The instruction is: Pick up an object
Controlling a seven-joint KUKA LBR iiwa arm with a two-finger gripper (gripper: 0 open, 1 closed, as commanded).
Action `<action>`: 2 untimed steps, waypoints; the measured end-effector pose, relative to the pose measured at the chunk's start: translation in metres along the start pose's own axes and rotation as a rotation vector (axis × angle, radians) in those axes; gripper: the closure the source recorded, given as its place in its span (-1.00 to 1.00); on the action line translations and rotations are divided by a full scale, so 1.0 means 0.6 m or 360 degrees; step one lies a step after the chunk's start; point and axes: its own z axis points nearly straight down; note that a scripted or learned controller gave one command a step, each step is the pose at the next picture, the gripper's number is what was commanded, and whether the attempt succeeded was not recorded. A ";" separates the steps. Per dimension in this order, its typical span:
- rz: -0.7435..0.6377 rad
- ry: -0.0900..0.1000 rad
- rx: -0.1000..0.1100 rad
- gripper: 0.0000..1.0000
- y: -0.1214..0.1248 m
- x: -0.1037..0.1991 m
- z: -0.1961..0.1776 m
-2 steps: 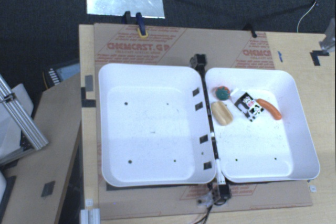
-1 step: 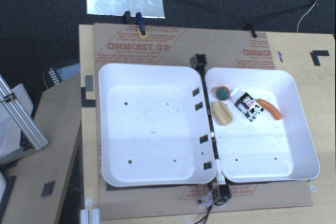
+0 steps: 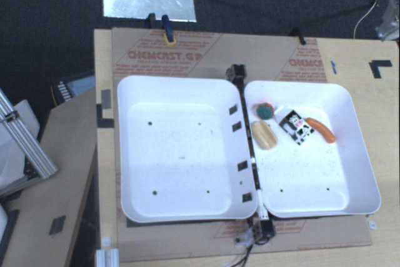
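The gripper's state cannot be told here, nor whether it has hold of anything; the same goes for the arm's pose. Judging by how things lie, the pick is at its start, with no object lifted yet. The bench [image 3: 350, 59] bears the left bin [image 3: 125, 92] and the right bin [image 3: 365, 179] side by side. All candidates sit clustered in the right bin's far half: an orange sausage-shaped piece [image 3: 320, 129], just beside a black-and-white block [image 3: 295, 125], then a tan oval piece [image 3: 264, 134] near the divider, and a small teal ball [image 3: 265, 110] just behind it. The next move calls for choosing one, likely the sausage-shaped piece at the cluster's outer side, and descending squarely over it.
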 end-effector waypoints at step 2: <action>-0.0002 0.0001 -0.0001 1.00 -0.015 -0.008 -0.001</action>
